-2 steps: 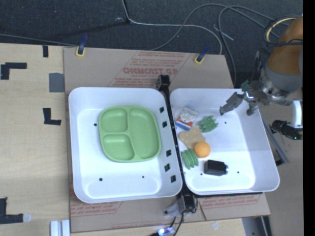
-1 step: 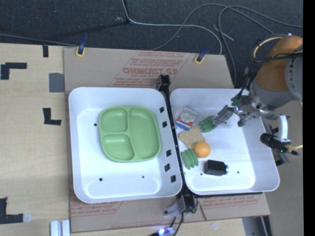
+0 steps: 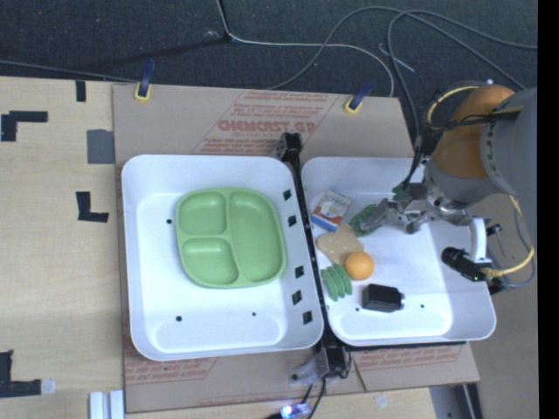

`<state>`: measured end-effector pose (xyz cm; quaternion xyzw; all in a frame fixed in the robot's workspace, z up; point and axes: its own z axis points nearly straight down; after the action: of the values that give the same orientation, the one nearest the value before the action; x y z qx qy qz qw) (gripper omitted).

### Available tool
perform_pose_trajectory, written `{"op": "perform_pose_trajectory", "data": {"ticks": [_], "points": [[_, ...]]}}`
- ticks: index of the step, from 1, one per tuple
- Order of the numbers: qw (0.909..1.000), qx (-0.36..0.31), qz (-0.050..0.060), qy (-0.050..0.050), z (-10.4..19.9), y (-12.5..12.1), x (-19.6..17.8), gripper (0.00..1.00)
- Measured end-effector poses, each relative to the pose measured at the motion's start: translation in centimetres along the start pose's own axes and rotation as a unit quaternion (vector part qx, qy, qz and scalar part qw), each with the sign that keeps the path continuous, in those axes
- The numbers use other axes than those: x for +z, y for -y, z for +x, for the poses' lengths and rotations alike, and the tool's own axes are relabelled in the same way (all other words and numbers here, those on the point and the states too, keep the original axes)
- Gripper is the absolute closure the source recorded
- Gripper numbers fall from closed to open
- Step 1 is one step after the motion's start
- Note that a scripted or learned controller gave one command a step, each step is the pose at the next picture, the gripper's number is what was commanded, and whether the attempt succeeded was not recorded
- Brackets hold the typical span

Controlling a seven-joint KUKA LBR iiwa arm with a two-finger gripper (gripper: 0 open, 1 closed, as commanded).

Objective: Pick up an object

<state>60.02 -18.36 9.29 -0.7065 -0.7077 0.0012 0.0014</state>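
Observation:
My gripper (image 3: 372, 219) hangs low over the middle of the right bin (image 3: 437, 321), with the grey arm and its orange band (image 3: 463, 138) behind it to the right. Just left of the gripper lie a white and red packet (image 3: 332, 205), a small blue piece (image 3: 323, 223) and a beige lump (image 3: 336, 243). An orange ball (image 3: 358, 264) sits below the lump. A green ridged object (image 3: 335, 281) lies by the bin's left wall. A black block (image 3: 383, 298) rests near the front. I see nothing lifted off the bin floor.
The left bin (image 3: 148, 260) holds a green three-part plate (image 3: 231, 236). A black divider with clips (image 3: 301, 234) runs between the bins. Cables (image 3: 349, 33) trail over the dark surface behind the bench. Cardboard (image 3: 262, 116) lies under both bins.

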Motion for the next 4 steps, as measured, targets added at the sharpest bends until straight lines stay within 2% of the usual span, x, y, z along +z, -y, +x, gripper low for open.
{"op": "perform_pose_trajectory", "data": {"ticks": [1,2,4], "points": [[1.0,-0.001,-0.005,0.0,0.1,-0.3,-1.6,1.0],[1.0,0.0,-0.004,0.001,0.2,-0.3,-8.0,1.0],[1.0,0.0,-0.004,0.001,0.7,-0.7,-17.0,1.0]]}}
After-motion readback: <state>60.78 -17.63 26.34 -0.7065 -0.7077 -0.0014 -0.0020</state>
